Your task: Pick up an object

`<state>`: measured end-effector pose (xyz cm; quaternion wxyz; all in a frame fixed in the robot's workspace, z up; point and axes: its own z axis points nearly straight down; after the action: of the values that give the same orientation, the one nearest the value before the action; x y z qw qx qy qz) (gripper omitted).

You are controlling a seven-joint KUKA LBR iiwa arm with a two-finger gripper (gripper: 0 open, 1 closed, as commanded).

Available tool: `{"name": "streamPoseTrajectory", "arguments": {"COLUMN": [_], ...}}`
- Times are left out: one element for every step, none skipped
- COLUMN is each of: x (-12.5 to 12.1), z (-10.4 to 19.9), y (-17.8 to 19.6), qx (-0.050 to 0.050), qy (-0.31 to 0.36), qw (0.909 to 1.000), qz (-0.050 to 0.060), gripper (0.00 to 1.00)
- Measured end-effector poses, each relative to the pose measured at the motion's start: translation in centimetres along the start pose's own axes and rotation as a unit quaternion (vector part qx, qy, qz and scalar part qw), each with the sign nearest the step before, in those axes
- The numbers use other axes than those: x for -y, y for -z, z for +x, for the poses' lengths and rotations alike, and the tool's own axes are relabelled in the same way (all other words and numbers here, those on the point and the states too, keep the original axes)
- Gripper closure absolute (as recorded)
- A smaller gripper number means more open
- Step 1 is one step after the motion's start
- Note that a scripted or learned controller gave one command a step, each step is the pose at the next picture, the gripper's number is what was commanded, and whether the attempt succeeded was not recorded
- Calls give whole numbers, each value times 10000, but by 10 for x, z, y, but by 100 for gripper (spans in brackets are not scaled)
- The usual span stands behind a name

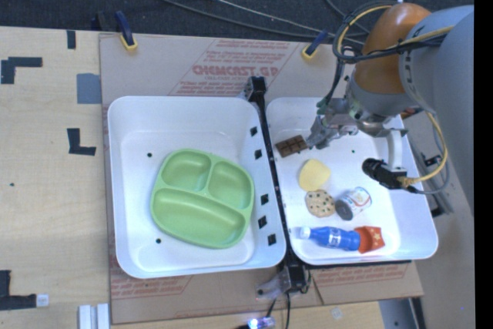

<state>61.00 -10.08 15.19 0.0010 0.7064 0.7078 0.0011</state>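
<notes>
The right bin (416,239) holds a brown chocolate bar (290,146) at its upper left, a pale yellow round piece (313,174), a brown cookie (319,203), a small tin can (353,203) lying on its side, a blue bottle (331,237) and a red packet (370,238). My gripper (321,136) hangs over the bin's upper part, just right of the chocolate bar and above the yellow piece. I see nothing held in it.
The left bin (127,166) contains a green divided plate (203,197). A black divider (266,166) separates the bins. The grey arm with its orange band (385,42) and cables fills the upper right. Clamps (127,38) hold the cardboard base.
</notes>
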Motion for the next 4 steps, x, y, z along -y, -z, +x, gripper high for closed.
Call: {"name": "streamPoseTrajectory", "arguments": {"x": [0, -1, 16, 41], "z": [-3, 2, 43, 93], "y": [43, 106, 105, 104], "qx": [5, 6, -4, -4], "qy": [-4, 1, 13, 18], "qw": [10000, 10000, 10000, 10000], "qz": [-2, -15, 20, 29], "gripper": [100, 100, 100, 100]}}
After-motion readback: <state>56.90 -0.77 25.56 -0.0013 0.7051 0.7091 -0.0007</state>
